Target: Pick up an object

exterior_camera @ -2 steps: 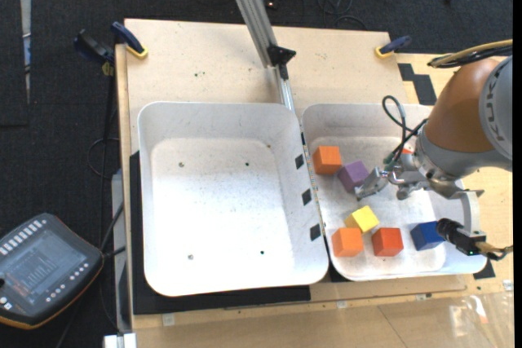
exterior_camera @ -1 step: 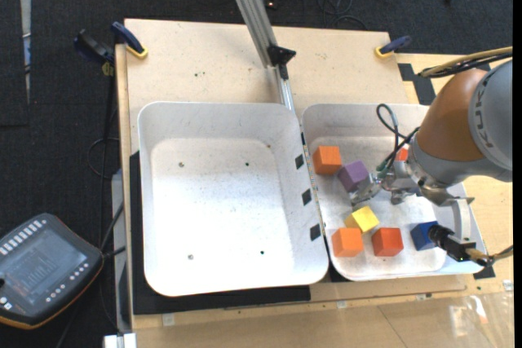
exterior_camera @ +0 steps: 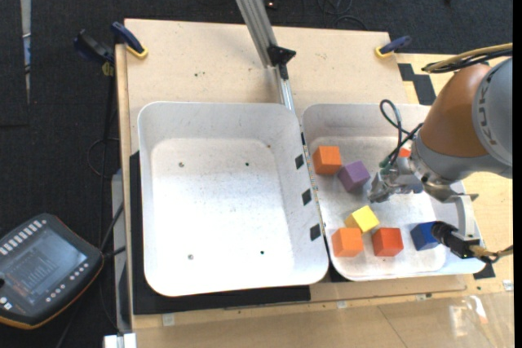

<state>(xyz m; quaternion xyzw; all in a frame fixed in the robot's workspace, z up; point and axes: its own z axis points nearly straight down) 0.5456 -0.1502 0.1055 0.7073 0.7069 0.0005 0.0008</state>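
The right bin (exterior_camera: 359, 120) holds several small blocks: an orange cube (exterior_camera: 328, 160) near its middle, a purple block (exterior_camera: 355, 175) beside it, a yellow block (exterior_camera: 364, 218), a second orange cube (exterior_camera: 347, 241), a red-orange cube (exterior_camera: 387, 241) and a blue cube (exterior_camera: 424, 235) at the front right. My gripper (exterior_camera: 382, 190) hangs low in this bin, just right of the purple block and above the yellow one. Nothing shows between its tips.
The left bin (exterior_camera: 163, 126) lies beside the right one, sharing a middle wall. A slanted metal pole (exterior_camera: 249, 0) rises from the bench's back. Clamps sit at the back corners, and a teach pendant (exterior_camera: 41, 269) lies at the lower left.
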